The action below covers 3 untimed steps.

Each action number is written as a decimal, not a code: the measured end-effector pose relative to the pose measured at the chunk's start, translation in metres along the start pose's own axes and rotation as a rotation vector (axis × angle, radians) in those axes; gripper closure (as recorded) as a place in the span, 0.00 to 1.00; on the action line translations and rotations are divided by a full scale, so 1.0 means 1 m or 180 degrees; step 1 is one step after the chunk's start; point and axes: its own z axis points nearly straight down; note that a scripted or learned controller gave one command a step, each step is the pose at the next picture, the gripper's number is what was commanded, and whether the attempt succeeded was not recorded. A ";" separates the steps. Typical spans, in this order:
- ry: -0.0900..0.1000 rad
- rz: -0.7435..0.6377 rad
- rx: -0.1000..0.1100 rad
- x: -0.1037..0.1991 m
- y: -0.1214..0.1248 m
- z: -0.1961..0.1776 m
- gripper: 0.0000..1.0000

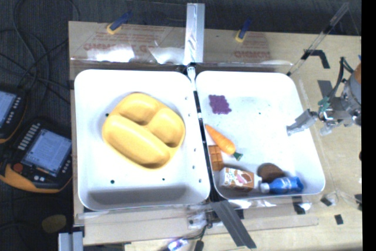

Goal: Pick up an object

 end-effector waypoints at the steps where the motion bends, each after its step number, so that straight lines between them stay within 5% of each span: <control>1: 0.0004 -0.0214 0.0003 0.077 -0.010 0.102 0.00; 2: 0.0001 -0.1103 -0.0002 0.146 0.033 0.071 0.00; 3: -0.0004 0.0273 0.0003 0.114 0.016 0.071 0.00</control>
